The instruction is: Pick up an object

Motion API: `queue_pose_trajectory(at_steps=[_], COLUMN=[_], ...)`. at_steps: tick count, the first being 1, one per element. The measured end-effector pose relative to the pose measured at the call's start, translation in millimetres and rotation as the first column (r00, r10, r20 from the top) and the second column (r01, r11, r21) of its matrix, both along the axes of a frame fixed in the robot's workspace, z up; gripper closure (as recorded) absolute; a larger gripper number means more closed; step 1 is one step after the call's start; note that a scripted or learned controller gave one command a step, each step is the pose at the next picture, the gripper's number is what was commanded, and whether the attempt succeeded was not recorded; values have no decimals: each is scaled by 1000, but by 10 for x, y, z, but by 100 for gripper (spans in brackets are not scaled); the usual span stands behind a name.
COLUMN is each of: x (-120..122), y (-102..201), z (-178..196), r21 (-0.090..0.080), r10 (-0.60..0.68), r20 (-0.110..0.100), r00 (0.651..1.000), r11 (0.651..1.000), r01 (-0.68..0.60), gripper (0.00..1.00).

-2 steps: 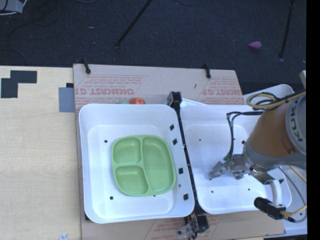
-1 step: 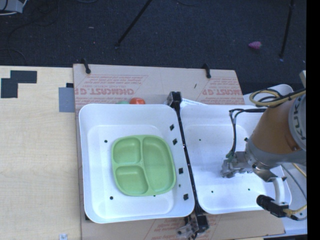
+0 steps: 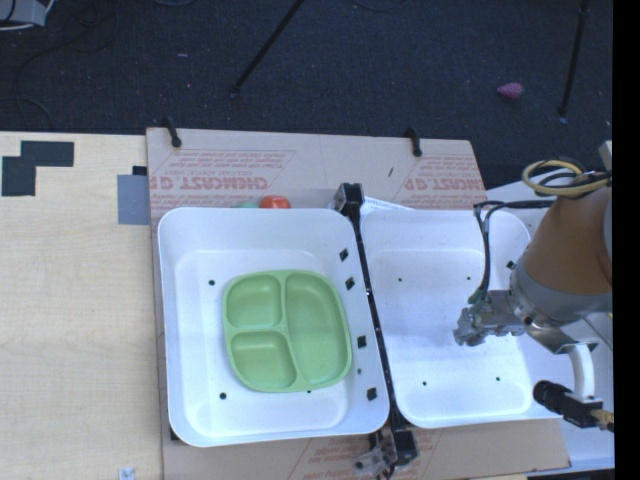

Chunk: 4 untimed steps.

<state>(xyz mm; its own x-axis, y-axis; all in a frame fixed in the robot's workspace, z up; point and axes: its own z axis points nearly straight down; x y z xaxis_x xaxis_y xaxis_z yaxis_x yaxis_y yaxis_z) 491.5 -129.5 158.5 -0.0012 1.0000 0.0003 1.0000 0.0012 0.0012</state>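
We can read printed red lettering on the cardboard sheet that lies under the two bins. It appears twice along the sheet's far edge, upside down to our view: once behind the left bin, where it looks like "CHEMCRZT" or close to it, and once behind the right bin, partly cut off. More red print runs along the near edge, too small to read.

An orange object sits half hidden behind the left bin's far rim. The gripper looks small and blurred, so its jaws cannot be read. The arm is cut off at the right.
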Motion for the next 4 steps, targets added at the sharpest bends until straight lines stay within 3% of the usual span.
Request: queue_pose_trajectory(at_steps=[2,4], x=[-78,89], y=[3,1089], z=[964,1018], r21=[-1,2], r10=[-1,4], r20=[2,-4], r00=[1000,1000], r11=[1000,1000], r01=[1,-4], gripper=[100,100])
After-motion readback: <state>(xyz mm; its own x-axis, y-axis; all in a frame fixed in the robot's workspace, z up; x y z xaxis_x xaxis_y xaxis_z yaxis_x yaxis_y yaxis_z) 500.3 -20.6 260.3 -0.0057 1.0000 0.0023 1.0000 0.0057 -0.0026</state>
